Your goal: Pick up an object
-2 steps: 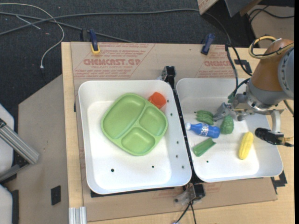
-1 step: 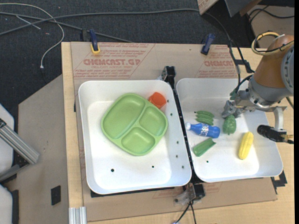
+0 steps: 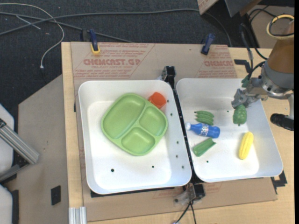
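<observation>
Camera view: fixed camera looking down at a slant on a worktop [image 3: 140, 50] covered in brown printed cardboard, with two shallow white bins side by side.
Left bin [image 3: 88, 97]: holds a light green plate [image 3: 135, 123] with three compartments, lying flat near the middle.
Orange piece [image 3: 158, 99]: small and rounded, touching the plate's far right edge, near the wall between the bins.
Right bin [image 3: 266, 167]: holds five small toy foods, spread apart.
Pod [image 3: 204, 116]: green and ridged, lying left of centre.
Bottle [image 3: 204, 130]: blue with a white end, on its side just in front of the pod.
Pepper [image 3: 203, 147]: dark green and long, lying at a slant just in front of the bottle.
Corn [image 3: 245, 145]: yellow, lying towards the bin's right front, well apart from the pepper.
Green lump [image 3: 239, 115]: small and knobbly, at the far right of the bin, directly under the gripper and touching its lower end.
Arm [image 3: 282, 62]: grey with an orange band, reaching in from the right over the right bin's far corner.
Gripper [image 3: 243, 99]: metal, pointing down at the green lump.
Gripper state: cannot tell from this angle whether it is open or closed, or whether the lump is gripped.
Clamps [image 3: 95, 41]: two blue ones on the worktop's far edge.
Cables [image 3: 28, 17]: pale, lying loose on dark carpet beyond.
</observation>
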Robot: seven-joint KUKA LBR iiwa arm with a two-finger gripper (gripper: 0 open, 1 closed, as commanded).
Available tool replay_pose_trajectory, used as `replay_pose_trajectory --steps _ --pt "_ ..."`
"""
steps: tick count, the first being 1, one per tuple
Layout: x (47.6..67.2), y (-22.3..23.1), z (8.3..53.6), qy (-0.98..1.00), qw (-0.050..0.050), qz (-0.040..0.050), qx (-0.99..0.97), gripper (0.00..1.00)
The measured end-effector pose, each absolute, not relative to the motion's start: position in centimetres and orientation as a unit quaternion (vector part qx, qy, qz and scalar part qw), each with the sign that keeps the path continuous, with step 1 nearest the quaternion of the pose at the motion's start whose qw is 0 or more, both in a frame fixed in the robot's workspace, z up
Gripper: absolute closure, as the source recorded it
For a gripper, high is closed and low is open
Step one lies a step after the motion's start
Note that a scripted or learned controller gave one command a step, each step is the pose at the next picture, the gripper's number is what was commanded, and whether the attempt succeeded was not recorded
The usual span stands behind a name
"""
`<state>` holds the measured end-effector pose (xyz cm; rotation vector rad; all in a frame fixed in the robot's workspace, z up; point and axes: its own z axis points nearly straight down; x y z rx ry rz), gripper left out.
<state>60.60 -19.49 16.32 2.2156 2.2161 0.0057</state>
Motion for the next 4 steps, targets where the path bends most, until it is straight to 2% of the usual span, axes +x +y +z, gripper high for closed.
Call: replay_pose_trajectory --steps 2,3,4 --pt "60.4 -19.1 27.8 0.708 0.003 0.0018 0.706 1.0" --pt "60.1 -14.8 26.8 0.709 -0.002 0.0 0.706 1.0" --pt "60.4 -9.2 27.0 0.709 -0.002 0.0005 0.705 1.0"
